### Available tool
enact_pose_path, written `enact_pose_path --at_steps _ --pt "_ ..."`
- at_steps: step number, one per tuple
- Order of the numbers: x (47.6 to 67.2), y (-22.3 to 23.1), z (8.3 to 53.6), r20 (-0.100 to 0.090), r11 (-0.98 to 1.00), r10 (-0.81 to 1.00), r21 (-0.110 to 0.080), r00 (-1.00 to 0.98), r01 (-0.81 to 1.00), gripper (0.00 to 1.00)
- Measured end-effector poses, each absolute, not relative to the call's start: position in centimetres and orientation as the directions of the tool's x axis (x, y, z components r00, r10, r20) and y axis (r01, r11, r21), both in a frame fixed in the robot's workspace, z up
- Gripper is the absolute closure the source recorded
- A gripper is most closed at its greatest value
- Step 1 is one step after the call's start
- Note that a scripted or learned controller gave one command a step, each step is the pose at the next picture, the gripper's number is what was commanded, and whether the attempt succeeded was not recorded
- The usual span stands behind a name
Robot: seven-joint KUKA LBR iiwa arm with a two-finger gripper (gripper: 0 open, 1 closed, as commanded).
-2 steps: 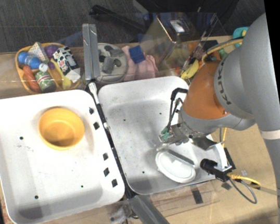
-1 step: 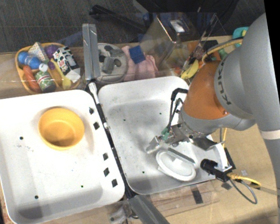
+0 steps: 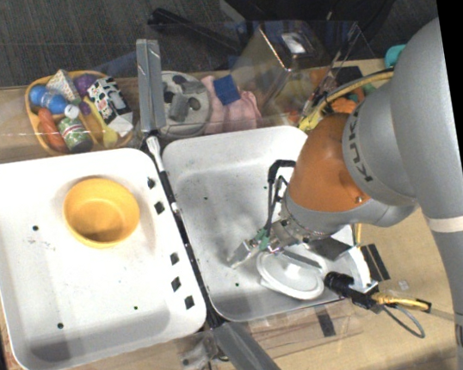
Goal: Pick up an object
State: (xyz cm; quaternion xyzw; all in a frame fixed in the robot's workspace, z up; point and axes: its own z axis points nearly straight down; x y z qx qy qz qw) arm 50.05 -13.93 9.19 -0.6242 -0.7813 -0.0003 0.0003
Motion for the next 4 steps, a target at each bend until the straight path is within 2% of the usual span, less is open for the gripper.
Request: enact_pose_path --at_steps 1,2,3,4 --pt "53.8 -10.5 9.1 0.001 0.050 0.999 -0.003 -0.050 0.999 0.00" --pt "53.2 -18.5 12.4 0.001 0.089 0.996 -0.002 -0.089 0.996 0.00" --pt "48.2 -13.2 9.4 -0.002 0.194 0.981 0.009 -0.194 0.981 0.00" --pt "52.9 -9.3 9.1 0.002 0.098 0.995 -0.004 -0.098 0.995 0.00"
